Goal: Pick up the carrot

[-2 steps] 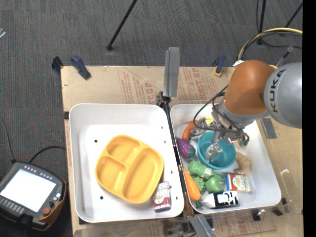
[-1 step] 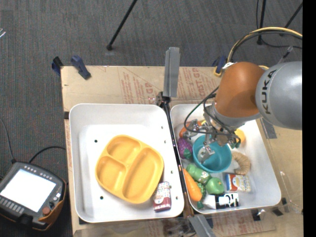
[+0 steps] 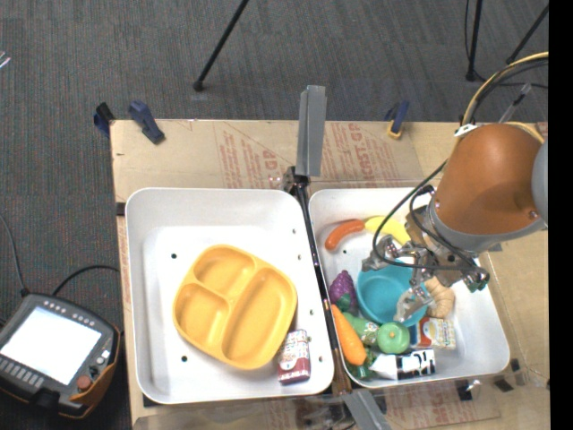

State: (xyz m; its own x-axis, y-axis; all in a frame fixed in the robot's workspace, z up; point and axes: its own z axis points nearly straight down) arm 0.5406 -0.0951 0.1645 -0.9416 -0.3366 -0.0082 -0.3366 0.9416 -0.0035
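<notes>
- Over the right bin [image 3: 488,334], the arm's orange band sits above the wrist, and the jaws [image 3: 414,298] hang low over a teal bowl [image 3: 380,294] near the bin's middle; whether they are released or clenched I cannot tell, since the wrist hides much of them.
- Against the right bin's left wall lies the carrot [image 3: 347,334], orange and tapered, running toward the front, just beside a purple eggplant-like toy [image 3: 342,288] behind it and a green round toy [image 3: 391,336] to its side.
- Nothing shows between the jaws, so the step in hand reads as the approach, with the carrot not yet reached.
- Next, by my judgement, the jaws must shift toward the left wall and a little to the front, line up across the carrot's narrow width, then descend.
- Crowding is the risk: the bin wall on one side and the green toy on the other leave little room.
- An orange sausage-shaped toy [image 3: 344,232] near the back could be mistaken for the target.
- Left bin [image 3: 148,240]: a yellow divided plate [image 3: 235,305] and a small can [image 3: 294,356].
</notes>
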